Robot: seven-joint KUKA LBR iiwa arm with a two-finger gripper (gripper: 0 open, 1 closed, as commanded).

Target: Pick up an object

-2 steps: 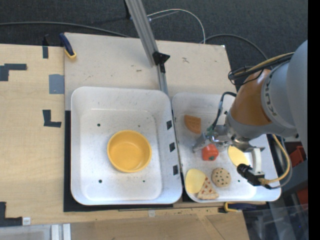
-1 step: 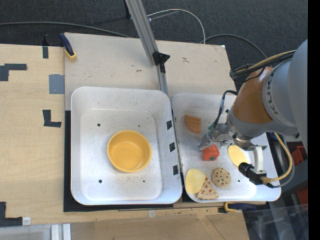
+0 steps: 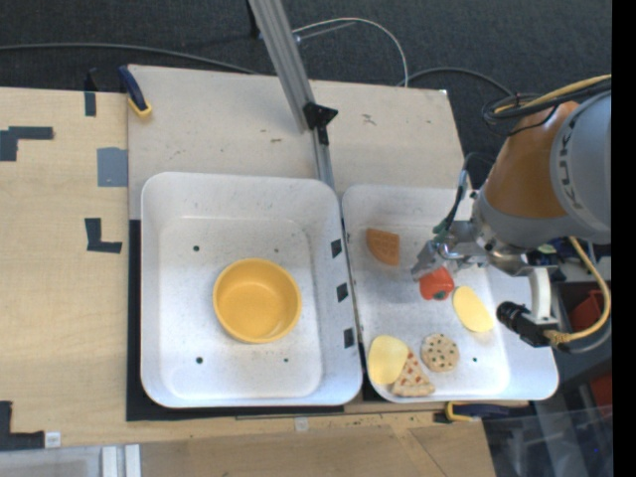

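We see two shallow white plastic bins side by side on the pale wooden table (image 3: 60, 266). We take the round red toy tomato (image 3: 435, 285) in the right bin (image 3: 397, 207) as our landmark. The tool (image 3: 433, 262) on the grey arm (image 3: 552, 182) with the orange band sits just above the tomato, touching or nearly touching its top; whether it is open or closed we cannot tell, and we cannot tell whether it grips the tomato. Left and a bit up from the tomato lies a brown toast-like slice (image 3: 384, 245), near but apart. Right and just below the tomato lies a pale yellow oval piece (image 3: 473, 310), close beside it. Below the tomato sits a round speckled cookie (image 3: 439, 352), with a pizza-like wedge (image 3: 411, 380) touching its lower left and a yellow round chip-like piece (image 3: 387, 357) next to that. Far left of the tomato, in the left bin (image 3: 169, 207), stands a yellow plastic bowl (image 3: 257, 300), upright. A grey metal bar (image 3: 283, 48) runs up and left, well above the tomato.
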